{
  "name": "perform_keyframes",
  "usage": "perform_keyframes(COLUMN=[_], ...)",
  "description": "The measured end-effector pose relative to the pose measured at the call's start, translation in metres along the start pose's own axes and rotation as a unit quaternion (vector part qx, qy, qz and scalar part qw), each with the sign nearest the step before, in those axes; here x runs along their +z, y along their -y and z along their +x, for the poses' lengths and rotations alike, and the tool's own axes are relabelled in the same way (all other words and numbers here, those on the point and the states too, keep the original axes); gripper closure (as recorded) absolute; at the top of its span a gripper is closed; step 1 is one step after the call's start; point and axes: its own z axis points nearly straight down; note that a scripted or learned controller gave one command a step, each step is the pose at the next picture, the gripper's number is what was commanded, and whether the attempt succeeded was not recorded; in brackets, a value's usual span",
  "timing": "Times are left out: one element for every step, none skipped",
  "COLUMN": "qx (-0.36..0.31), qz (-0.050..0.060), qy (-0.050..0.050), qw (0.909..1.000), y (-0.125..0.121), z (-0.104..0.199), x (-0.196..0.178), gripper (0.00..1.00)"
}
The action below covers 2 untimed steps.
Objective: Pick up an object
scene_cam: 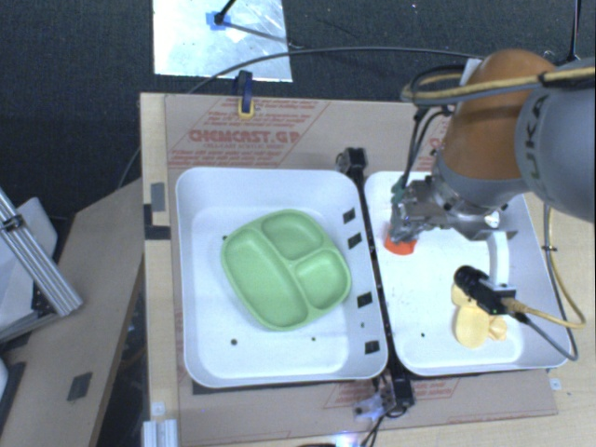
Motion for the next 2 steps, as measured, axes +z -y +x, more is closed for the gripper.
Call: perform_keyframes(qx=[0.000,0.000], qz=[0.000,-0.001], qy=[-0.001,-0.001], qw=[1.0000,1.0000], y=[-0.019,-0.042], z=[0.045,0.090], x=[-0.004,-0.005], gripper=[1.00,1.00])
